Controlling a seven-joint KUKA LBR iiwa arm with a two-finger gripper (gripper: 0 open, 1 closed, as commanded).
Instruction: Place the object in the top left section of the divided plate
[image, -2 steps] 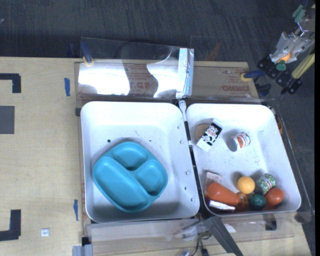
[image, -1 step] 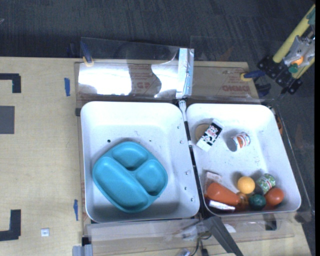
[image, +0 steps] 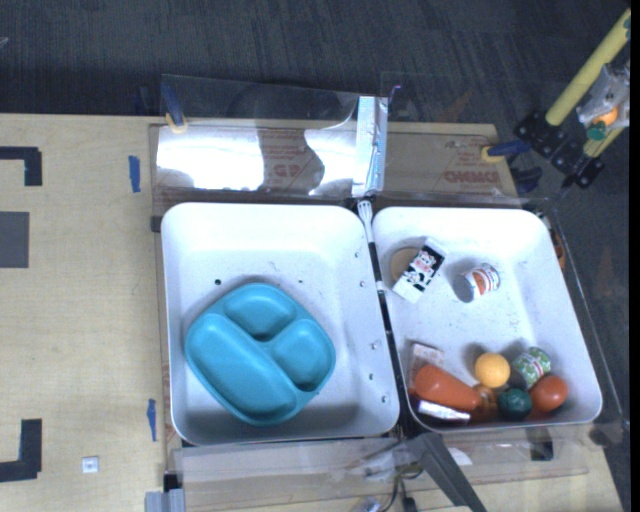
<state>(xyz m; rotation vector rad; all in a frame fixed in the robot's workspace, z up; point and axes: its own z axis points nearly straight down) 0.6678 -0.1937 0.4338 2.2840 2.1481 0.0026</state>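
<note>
Blue divided plate (image: 260, 350) in left bin (image: 200, 240); toy items clustered in right bin (image: 520, 240); finger state cannot tell

Blue divided plate (image: 260, 350) (left bin (image: 200, 240))

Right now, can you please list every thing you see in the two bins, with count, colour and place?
Bins: 2, white, side by side, left bin, right bin.
Divided plate: 1, blue, three sections, left bin.
Carton: 1, white with black patches, right bin top left.
Small can: 1, white and orange-red, lying beside the carton.
Carrot: 1, orange, right bin bottom.
Yellow ball: 1, right of the carrot.
Round items: about 3, green, dark green, red, bottom right corner.
</note>
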